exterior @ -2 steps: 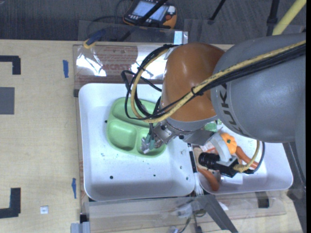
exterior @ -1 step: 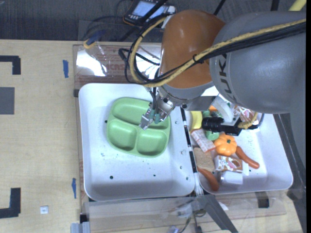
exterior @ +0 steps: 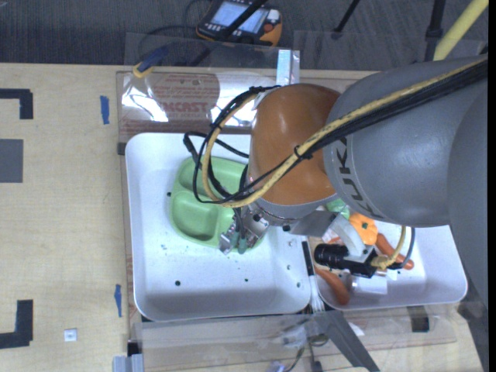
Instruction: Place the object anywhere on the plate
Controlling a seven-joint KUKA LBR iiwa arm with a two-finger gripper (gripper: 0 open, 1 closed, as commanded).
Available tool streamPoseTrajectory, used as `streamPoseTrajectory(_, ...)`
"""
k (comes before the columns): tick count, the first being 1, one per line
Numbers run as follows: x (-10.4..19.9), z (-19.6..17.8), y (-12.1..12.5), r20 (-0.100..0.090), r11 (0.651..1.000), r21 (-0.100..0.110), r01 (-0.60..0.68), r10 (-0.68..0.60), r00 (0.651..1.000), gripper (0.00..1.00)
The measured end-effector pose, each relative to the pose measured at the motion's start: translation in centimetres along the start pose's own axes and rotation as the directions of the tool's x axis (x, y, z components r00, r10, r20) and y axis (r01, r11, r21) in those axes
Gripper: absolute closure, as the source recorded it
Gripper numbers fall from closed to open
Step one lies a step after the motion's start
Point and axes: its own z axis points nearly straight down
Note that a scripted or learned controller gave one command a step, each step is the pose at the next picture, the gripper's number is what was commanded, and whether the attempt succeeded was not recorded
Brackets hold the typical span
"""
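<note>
A light green plate (exterior: 195, 208) lies in the left bin (exterior: 155, 277), toward its upper right part, with the arm covering the plate's right side. My gripper (exterior: 239, 239) hangs just off the plate's lower right rim, low over the bin floor. A small dark teal bit shows at the gripper's tip, too small to identify. The grey arm with its orange band (exterior: 291, 149) reaches in from the right and hides much of the middle of both bins.
The right bin (exterior: 442, 281) holds orange pieces (exterior: 364, 229), a green bit (exterior: 338, 205) and an orange-red piece (exterior: 335, 285), partly under the arm. Small dark specks dot the left bin's floor. A handheld device (exterior: 236, 18) lies beyond the bins.
</note>
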Motion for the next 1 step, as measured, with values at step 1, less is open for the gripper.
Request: streamPoseTrajectory(1, 2.52, -2.28, 3.38, 0.004, 0.933, -0.004, 0.360, -0.360, 0.933, 1.00)
